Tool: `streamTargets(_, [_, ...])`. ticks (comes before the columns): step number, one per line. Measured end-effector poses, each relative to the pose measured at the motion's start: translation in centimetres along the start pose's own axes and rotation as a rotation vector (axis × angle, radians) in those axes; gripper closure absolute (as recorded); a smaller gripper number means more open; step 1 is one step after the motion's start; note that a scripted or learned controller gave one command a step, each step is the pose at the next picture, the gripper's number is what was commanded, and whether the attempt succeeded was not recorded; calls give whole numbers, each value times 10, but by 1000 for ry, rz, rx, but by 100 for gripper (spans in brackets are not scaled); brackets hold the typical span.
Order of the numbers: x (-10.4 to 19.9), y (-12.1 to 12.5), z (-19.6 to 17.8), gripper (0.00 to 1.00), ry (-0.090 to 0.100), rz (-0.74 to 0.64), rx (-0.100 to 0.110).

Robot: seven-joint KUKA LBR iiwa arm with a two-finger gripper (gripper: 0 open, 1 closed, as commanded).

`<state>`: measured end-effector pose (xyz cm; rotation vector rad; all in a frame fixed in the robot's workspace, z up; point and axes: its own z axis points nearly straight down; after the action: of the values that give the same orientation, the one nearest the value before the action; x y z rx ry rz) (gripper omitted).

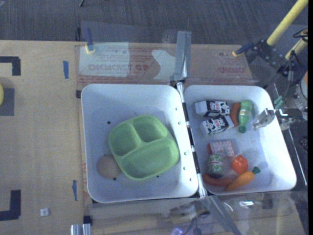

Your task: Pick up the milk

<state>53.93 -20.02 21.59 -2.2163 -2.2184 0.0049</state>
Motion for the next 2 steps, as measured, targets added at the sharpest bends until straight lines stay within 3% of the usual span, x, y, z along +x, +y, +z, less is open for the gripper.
streamTargets(1, [79,43,72,0,0,39,1])
streamTargets(2, [157,81,34,0,-2,3,-1])
